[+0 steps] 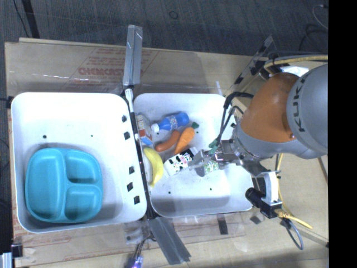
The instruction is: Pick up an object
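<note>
Gripper (207, 164) sits low in the right bin (223, 197), just right of the cluster of toys; whether it is open or closed I cannot tell, and nothing can be seen held in it.

Closest to it is a small black-and-white toy (179, 162), just to its left. Beyond that lie a banana (153, 165) against the bin's left wall, a carrot (184, 139), an orange sausage-like piece (167, 142) and a blue bottle (171, 121) farther off.

All look like light, stiff plastic play pieces, smooth and likely slippery. The black-and-white toy seems the easiest target: grip across its narrow width. The carrot and bottle are rounded and could roll; take them across the middle.

In the left bin (67, 108) rests a blue tray (64, 186).
</note>
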Controlling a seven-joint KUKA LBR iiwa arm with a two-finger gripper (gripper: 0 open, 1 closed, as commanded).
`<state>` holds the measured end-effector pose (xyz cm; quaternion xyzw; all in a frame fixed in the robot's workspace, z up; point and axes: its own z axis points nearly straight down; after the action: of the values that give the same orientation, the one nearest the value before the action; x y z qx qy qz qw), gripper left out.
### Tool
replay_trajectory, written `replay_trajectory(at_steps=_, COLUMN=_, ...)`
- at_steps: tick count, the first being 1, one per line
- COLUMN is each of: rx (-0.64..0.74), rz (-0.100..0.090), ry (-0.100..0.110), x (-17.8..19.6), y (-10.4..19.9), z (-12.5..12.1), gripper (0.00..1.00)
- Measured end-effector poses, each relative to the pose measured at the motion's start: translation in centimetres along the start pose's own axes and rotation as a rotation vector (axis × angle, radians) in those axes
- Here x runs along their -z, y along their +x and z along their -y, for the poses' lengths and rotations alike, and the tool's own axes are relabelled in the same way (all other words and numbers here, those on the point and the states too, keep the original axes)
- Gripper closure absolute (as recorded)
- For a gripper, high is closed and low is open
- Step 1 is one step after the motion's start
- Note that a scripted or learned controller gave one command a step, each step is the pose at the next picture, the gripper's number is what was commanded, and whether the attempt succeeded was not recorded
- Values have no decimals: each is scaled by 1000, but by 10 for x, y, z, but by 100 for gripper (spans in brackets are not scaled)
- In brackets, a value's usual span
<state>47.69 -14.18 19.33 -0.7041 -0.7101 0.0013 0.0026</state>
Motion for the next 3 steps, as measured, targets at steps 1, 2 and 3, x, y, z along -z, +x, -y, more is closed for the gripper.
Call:
replay_trajectory(at_steps=1, rx=-47, rz=3, ry=-24, x=-67, y=-6, z=-47, gripper=0)
replay_trajectory(at_steps=2, rx=49, rz=1, ry=-3, x=-101, y=12, z=-132, gripper=0)
replay_trajectory(at_steps=3, rx=55, rz=0, ry=-5, x=-89, y=13, z=-133, gripper=100)
